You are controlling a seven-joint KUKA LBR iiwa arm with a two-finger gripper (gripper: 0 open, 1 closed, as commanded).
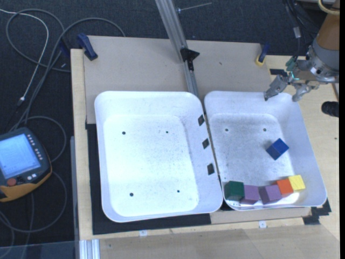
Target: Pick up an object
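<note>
While the arm reached in from the right, the gripper (284, 90) hung over the far right corner of the right bin (237, 108), fingers spread wide w/ nothing btwn them. One fingertip (268, 94) sat above the bin's far rim, the other nearer the right edge. A blue cube (277, 148) lay alone on the bin floor, well apart from the gripper, toward the near side. Along the bin's near wall sat a row of blocks, touching or nearly so: green block (234, 190), purple block (251, 192), a second purple block (272, 193), orange block (285, 188), yellow block (297, 183). Left bin (108, 112) lay beside it on the table (135, 63). An aluminium rail (171, 23) ran down to the gap btwn bins. A teach pendant (20, 163) sat off the table at left.
</note>
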